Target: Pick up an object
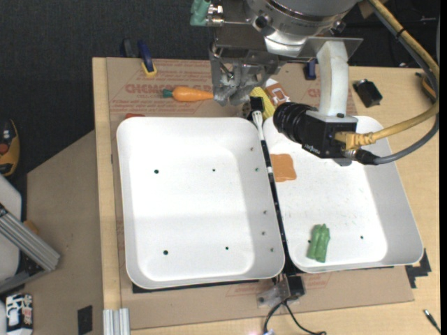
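While the arm reaches over the far part of the bench, its gripper (234, 82) hangs above the brown board just behind the far rim of the left bin (192, 197), near the corner where the two bins meet. Whether the jaws stand wide or narrow I cannot tell, because the metal parts there are blurred and partly covered by the wrist; nothing can be seen between them.

Taking the left bin as landmark: an orange carrot (188, 94) with a green end lies on the board just behind its far rim, a little to the left of the gripper and apart from it. The right bin (391, 218) touches its right wall. Inside that right bin, an orange flat piece (283, 167) lies just beside the shared wall, about halfway along it. A green object (319, 243) lies nearer to the front, a bit further from the shared wall. A yellow and brown thing (269, 94) shows behind the far right corner of the left bin, partly hidden by a black camera unit (314, 132) with a yellow cable.
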Motion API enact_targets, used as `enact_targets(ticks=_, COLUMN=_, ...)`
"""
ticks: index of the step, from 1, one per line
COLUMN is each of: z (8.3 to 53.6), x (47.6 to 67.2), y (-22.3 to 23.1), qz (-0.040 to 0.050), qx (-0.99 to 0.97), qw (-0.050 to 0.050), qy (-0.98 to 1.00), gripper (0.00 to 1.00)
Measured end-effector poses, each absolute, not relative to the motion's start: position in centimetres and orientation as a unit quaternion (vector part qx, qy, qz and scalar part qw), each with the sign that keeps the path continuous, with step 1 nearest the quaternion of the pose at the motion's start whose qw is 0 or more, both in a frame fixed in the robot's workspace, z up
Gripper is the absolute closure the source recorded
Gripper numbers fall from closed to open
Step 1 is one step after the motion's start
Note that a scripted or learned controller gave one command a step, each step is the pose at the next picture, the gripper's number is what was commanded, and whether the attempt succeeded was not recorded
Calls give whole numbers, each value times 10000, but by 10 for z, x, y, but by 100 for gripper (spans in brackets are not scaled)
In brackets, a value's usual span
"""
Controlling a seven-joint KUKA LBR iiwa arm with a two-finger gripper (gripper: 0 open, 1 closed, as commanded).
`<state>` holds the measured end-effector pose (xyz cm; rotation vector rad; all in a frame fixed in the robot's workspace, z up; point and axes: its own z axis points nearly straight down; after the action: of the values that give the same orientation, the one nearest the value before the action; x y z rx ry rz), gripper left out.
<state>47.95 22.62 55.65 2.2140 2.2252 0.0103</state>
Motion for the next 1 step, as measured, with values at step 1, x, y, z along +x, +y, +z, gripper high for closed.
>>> enact_targets(ticks=1, z=403, x=529, y=223, qz=-82, qx=7085, qw=-27, qy=7057, gripper=100)
